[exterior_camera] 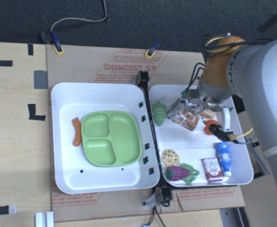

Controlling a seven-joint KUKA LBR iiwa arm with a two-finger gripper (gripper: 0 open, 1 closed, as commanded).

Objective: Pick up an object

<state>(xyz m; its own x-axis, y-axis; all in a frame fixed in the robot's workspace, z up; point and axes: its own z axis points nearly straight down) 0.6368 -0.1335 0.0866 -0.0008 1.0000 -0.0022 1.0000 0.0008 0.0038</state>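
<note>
My gripper [184, 109] is down in the right bin [195, 148], near its upper middle, under the grey arm with the orange band. A small brown and white packet [190, 121] lies right below and against it. A green knobbly object [159, 112] sits just left of the gripper by the bin's left wall. An orange-red piece [210, 126] lies to the right of the packet. Whether anything is held is hidden by the wrist.
At the front of the right bin lie a cookie [169, 156], purple grapes with leaves [180, 172], a red box [212, 169] and a blue bottle [223, 158]. The left bin [67, 98] holds a green divided plate [111, 138] and an orange sausage [76, 131].
</note>
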